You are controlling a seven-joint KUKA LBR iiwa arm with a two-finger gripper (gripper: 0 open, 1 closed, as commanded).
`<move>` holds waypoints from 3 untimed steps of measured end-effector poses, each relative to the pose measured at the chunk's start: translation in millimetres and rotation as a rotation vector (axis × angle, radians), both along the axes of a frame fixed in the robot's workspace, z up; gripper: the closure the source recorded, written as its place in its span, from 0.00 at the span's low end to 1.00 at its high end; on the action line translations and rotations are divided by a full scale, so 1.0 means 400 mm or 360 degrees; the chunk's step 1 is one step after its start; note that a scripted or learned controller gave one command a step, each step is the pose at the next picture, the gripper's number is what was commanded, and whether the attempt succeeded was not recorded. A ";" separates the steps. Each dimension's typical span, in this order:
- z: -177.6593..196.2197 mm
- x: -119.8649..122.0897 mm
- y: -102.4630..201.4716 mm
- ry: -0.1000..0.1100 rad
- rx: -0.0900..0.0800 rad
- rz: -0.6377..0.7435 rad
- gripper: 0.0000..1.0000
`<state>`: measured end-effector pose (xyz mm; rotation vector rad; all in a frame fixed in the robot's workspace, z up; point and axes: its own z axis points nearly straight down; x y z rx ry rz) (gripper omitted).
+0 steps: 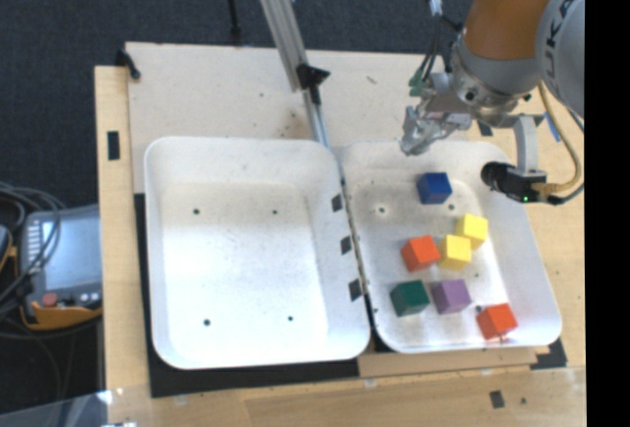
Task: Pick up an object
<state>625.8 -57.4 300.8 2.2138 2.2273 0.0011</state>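
Several small blocks lie in the right bin (522, 248): a blue one (433, 187) nearest the back, two yellow ones (473, 227) (457, 249), an orange one (420, 252), a green one (409, 297), a purple one (451, 295) and a red-orange one (496, 320) at the front right. My gripper (417, 139) hangs over the back of the right bin, above and a little left of the blue block. Nothing shows between its fingers.
The left bin (246, 248) sits beside the right one on the wooden bench. A slanted aluminium post (281, 12) rises behind the gap between the bins. A black cable fitting (507, 179) hangs over the right bin's far right side.
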 end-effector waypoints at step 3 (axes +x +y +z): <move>-0.092 -0.095 0.355 0.0004 0.0001 0.0002 1.00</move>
